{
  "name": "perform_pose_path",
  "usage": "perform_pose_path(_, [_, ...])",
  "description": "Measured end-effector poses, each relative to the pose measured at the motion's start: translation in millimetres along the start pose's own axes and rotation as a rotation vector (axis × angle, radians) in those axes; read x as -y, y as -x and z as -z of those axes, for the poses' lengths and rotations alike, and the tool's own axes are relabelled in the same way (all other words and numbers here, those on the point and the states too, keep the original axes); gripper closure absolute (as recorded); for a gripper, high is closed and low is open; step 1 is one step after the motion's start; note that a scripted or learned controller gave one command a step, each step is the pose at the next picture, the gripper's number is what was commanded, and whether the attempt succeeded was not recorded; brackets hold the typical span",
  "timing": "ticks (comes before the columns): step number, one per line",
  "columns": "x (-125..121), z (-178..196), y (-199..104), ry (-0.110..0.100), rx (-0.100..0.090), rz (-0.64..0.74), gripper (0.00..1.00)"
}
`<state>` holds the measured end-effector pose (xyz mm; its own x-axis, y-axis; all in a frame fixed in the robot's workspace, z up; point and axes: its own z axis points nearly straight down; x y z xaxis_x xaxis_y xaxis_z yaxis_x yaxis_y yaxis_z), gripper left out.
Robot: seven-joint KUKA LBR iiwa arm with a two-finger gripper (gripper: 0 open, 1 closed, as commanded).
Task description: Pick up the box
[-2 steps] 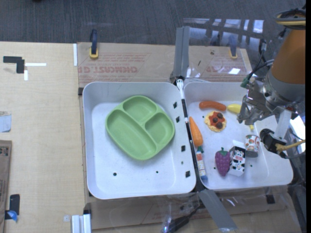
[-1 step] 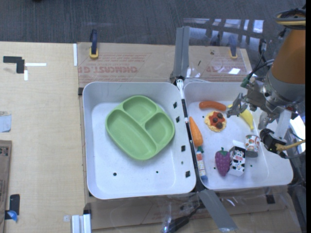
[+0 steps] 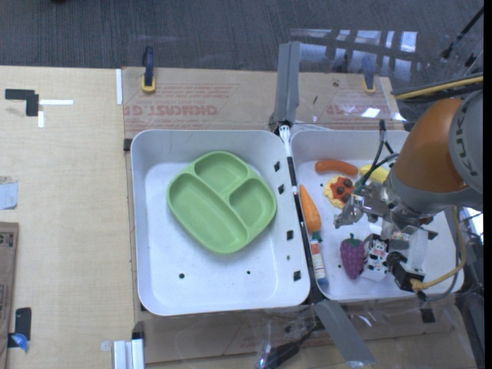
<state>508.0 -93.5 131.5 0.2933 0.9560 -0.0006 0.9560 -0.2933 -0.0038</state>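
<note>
A small white box (image 3: 376, 257) with dark and red print lies near the front of the right bin (image 3: 335, 149), just right of a purple toy bunch of grapes (image 3: 352, 255). My gripper (image 3: 360, 208) hangs low over the middle of that bin, a little behind and to the left of the box. The grey and orange arm (image 3: 430, 156) covers the bin's right half, and its wrist parts overlap the top of the box. Nothing can be seen held in the gripper.
In the right bin lie an orange carrot (image 3: 310, 208), a red sausage-like piece (image 3: 335, 166), a yellow and red toy (image 3: 339, 190) and a tube (image 3: 316, 258) along the left wall. The left bin (image 3: 154, 267) holds a green divided plate (image 3: 221, 201).
</note>
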Motion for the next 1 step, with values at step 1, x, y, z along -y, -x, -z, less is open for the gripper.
perform_pose_path(1, [16.9,-25.1,10.8,0.048,0.004,0.097,0.00])
